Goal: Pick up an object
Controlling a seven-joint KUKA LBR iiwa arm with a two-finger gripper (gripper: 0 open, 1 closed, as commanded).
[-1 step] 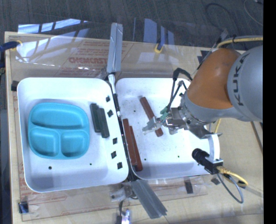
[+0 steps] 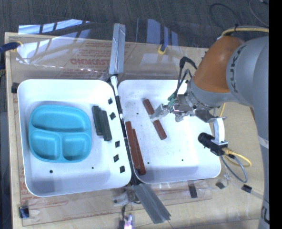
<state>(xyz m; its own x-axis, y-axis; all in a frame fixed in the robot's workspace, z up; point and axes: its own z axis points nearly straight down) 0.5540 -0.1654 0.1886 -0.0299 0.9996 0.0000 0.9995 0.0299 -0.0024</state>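
Observation:
Three brown sticks lie in the right bin [image 2: 198, 163]: a short one [image 2: 148, 106] near the back, a second short one [image 2: 159, 129] just in front of it, and a long one [image 2: 135, 148] along the bin's left wall. My gripper [image 2: 164, 109] hangs low over the right bin, between the two short sticks and slightly to their right. It comes in from the arm's orange band [image 2: 215, 66] at the right. I see nothing held in it.
The left bin [image 2: 24, 128] holds a blue divided tray [image 2: 60, 132] and a dark grey bar [image 2: 101, 123] near its right wall. Small black pieces [image 2: 116, 147] dot the divider between the bins. A cable [image 2: 236, 159] loops off the right bin's right side.

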